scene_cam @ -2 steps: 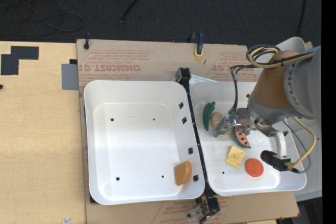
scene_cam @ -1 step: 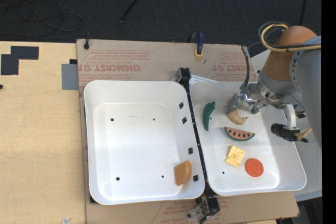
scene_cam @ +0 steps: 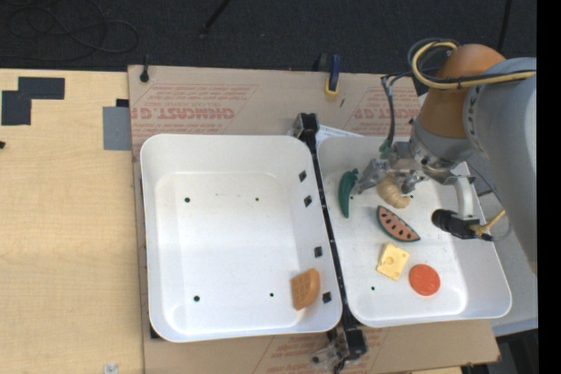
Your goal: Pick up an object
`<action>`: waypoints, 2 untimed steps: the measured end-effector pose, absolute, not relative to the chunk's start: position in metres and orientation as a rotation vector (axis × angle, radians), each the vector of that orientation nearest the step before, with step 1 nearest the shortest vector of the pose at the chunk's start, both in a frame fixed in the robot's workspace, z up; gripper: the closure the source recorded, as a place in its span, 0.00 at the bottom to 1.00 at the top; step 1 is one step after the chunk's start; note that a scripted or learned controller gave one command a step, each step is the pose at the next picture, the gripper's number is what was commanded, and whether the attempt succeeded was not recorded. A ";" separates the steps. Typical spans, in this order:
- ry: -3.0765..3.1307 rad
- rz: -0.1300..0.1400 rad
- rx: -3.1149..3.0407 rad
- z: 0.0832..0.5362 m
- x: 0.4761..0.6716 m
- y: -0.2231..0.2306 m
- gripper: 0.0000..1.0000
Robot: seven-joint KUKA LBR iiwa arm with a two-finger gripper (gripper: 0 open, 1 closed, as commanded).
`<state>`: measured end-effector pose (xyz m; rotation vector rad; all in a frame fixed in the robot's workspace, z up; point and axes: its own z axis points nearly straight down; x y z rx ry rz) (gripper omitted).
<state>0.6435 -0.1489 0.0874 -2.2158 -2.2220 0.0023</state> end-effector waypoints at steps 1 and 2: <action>-2.222 0.003 -2.216 0.087 0.643 -0.116 0.00; -2.235 -0.017 -2.222 0.335 0.646 -0.051 0.00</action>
